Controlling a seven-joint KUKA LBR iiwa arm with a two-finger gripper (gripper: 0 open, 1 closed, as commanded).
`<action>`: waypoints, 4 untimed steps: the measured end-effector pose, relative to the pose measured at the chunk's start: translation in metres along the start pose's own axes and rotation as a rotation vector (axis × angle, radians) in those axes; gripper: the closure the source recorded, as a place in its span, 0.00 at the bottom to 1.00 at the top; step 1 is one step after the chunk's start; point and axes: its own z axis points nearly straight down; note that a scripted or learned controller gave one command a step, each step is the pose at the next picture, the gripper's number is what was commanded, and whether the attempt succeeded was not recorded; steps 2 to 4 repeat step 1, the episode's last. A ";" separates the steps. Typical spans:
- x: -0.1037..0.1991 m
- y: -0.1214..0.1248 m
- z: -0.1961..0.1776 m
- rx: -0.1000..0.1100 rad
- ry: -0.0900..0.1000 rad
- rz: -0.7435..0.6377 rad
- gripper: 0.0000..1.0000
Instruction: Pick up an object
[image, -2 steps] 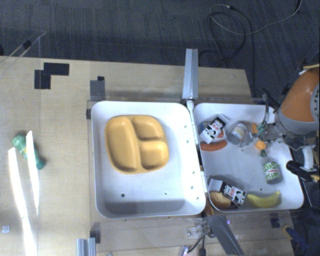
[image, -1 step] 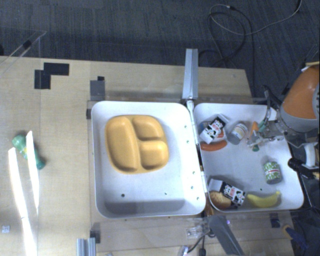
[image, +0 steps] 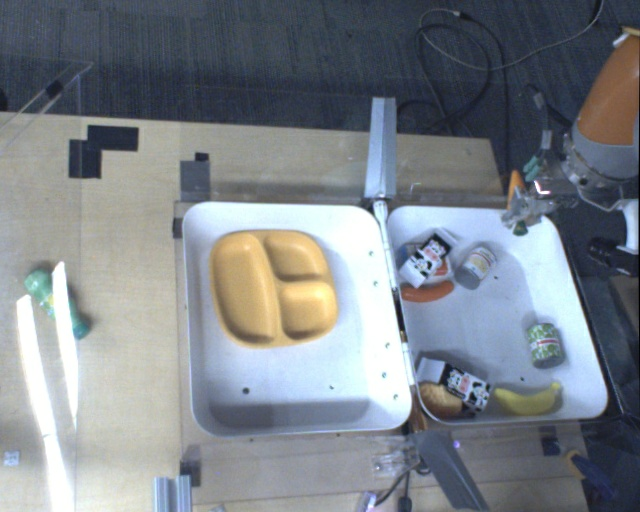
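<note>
The gripper (image: 524, 207) is seen at the far right corner of the right bin (image: 585, 300); the state of the jaws cannot be told. A banana (image: 527, 399) is laid at its near edge.

2 bins (image: 200, 400) are set side by side on the desk (image: 100, 220). A tray (image: 273, 286) is held in the left bin. A banana (image: 527, 399) and can (image: 544, 343) are placed in the right.

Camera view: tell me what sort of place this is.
Probably a robotics lab bench for grasping trials. Two shallow white bins sit side by side, the left bin holding a yellow divided tray, the right bin a toy banana and small cans, with loose cables on the floor.
</note>
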 end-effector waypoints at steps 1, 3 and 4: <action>0.065 0.013 0.003 0.002 0.002 -0.029 1.00; 0.065 0.013 0.003 0.002 0.002 -0.029 1.00; 0.065 0.013 0.003 0.002 0.002 -0.029 1.00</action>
